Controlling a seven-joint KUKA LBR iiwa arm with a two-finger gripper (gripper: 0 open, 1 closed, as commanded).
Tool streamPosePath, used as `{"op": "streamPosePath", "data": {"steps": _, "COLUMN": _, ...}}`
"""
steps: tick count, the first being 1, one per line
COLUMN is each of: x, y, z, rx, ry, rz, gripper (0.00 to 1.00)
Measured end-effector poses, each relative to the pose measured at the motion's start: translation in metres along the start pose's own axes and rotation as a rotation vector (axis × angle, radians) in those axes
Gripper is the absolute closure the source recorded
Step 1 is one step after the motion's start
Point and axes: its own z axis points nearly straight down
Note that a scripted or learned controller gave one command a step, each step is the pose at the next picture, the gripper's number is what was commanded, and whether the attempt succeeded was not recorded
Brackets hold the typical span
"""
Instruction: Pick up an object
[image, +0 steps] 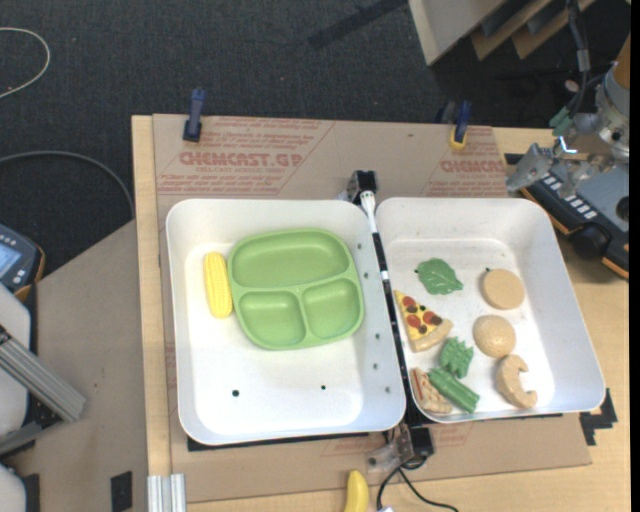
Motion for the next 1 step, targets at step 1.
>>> {"op": "streamPosePath", "data": {"steps": 1, "x": -0.0112, "y": -0.0891, "z": 0.0941, "rx": 0.009, "ry": 0.004, "rz": 0.003, "gripper": 0.00}}
